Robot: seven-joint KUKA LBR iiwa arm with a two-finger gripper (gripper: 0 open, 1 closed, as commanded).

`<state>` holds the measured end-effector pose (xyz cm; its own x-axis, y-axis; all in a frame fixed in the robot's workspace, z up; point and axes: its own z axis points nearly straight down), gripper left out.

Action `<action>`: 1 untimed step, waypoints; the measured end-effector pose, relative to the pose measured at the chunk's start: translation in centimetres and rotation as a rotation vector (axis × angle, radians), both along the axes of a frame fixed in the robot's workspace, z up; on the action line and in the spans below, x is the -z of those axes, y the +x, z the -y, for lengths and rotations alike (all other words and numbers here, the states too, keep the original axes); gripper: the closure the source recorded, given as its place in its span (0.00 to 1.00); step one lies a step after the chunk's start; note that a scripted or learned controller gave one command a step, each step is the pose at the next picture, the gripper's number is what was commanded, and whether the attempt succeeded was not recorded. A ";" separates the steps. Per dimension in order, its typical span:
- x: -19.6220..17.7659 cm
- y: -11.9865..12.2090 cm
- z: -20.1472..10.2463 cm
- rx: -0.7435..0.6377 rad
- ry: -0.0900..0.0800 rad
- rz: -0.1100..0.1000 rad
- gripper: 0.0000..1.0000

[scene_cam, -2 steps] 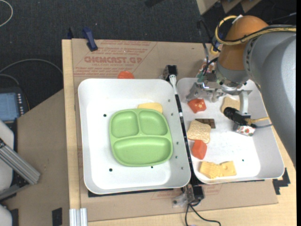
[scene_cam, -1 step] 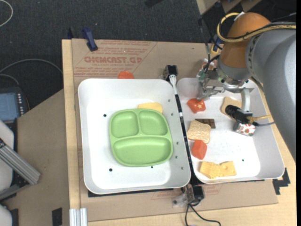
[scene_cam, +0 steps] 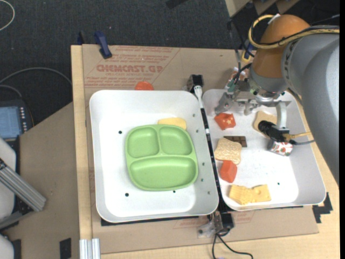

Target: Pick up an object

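Gripper (scene_cam: 235,102) hovers upper right of frame over right white bin (scene_cam: 302,190); finger state unclear. Red strawberry-like toy (scene_cam: 225,121) lies just below it.

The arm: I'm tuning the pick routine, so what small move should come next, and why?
Probably a short drop straight down. The tool sits in the far part of the right bin, just above a red piece. No item shows between its fingers, so nothing seems picked yet, and that piece is nearest.
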<state>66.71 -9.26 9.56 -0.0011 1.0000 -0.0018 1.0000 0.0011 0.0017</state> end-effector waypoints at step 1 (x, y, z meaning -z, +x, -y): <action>1.1 -1.4 0.6 0.002 0.002 -0.005 0.00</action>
<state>65.33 -9.82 8.44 0.0008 1.0000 0.0001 1.0000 -0.0008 -0.0036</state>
